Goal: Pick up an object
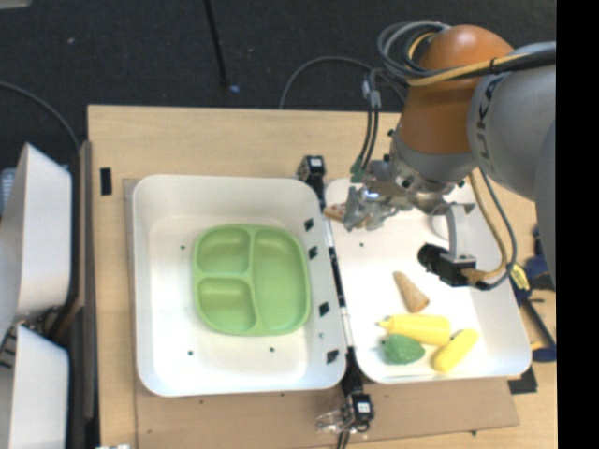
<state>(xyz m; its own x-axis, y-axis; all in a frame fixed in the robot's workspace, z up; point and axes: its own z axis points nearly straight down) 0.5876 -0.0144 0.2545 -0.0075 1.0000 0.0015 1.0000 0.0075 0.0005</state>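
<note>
Four objects are seen in the right bin (524, 340), toward its near side: a cone (412, 291), a corn cob (416, 326), a green lump (402, 349) and a lemon (456, 350). All lie well apart from the tool (363, 209), which is positioned over the bin's far left corner. Whether the tool is wide or narrow cannot be told; a small tan piece at its tip is hard to make out.

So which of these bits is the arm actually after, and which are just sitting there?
For the job:
- gripper, over the top left corner of the right bin
- things it could pick up in that bin: the cone, the corn cob, the green lump, the lemon

Just lying about:
- green divided plate in the left bin
- cables on the floor
</note>
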